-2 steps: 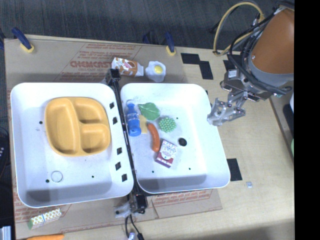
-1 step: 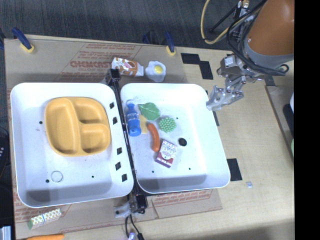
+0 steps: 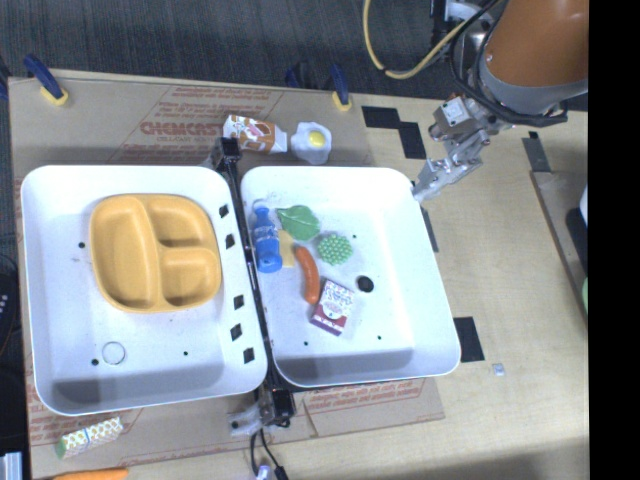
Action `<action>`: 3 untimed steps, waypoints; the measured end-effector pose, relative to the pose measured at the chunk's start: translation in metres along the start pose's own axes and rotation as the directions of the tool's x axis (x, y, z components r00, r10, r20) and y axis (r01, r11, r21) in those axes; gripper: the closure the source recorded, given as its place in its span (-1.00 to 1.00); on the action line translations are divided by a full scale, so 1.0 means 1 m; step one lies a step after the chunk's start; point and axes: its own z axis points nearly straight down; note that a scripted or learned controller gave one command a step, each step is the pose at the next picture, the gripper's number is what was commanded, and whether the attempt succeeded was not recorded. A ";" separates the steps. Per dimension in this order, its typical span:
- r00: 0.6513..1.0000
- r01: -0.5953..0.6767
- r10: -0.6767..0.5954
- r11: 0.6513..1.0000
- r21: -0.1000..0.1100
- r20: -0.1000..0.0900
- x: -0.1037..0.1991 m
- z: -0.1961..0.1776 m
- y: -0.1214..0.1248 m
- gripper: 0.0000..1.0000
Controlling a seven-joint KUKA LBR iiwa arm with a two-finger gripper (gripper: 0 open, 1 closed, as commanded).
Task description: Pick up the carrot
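Near the middle of the right bin (image 3: 425, 298) we see the carrot (image 3: 309, 273), lying between a blue bottle (image 3: 265, 240) and a small red packet (image 3: 333, 309), below a green leaf (image 3: 299, 220). Our gripper (image 3: 432, 180) hangs over the bin's upper right corner, well apart from the carrot; whether it is released or clenched we cannot tell.

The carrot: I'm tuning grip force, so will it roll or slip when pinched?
The carrot looks smooth, rounded and rigid, probably plastic, so it may slip. Lying flat in the right bin, it could roll sideways toward the red packet if nudged.
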 end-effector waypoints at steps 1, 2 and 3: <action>1.000 0.000 0.000 1.000 0.000 0.001 -0.001 -0.010 -0.001 1.00; 1.000 -0.001 0.001 1.000 0.000 0.002 -0.002 -0.021 -0.002 1.00; 1.000 -0.002 0.002 1.000 0.001 0.002 -0.003 -0.031 -0.002 1.00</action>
